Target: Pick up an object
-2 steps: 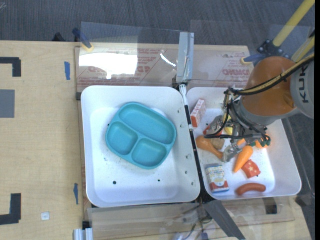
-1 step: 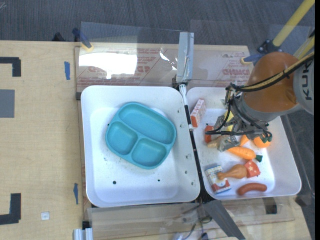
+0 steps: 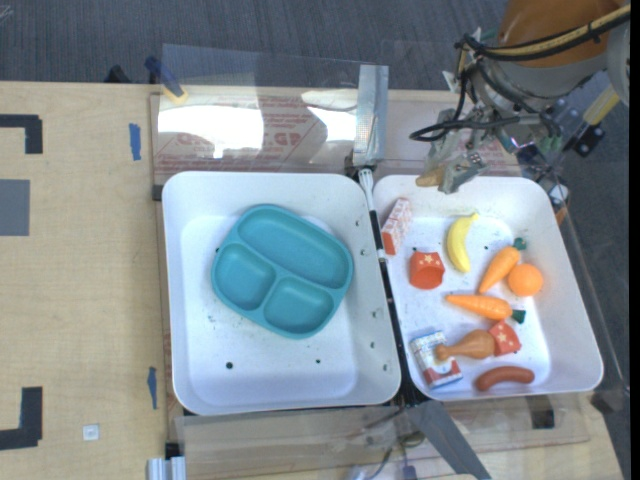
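My gripper hangs over the far edge of the right bin, its two fingers a little apart with nothing between them, so it is open. Below it in that bin lie a yellow banana, a red-and-white carton, a red block, two carrots, an orange, a brown drumstick, a red sausage and a small labelled packet. The banana is the nearest thing to the gripper, apart from it.
The left bin holds a teal divided plate. A clear sheet and a metal post stand behind the bins. Cables dangle from the wrist above the right bin's far rim.
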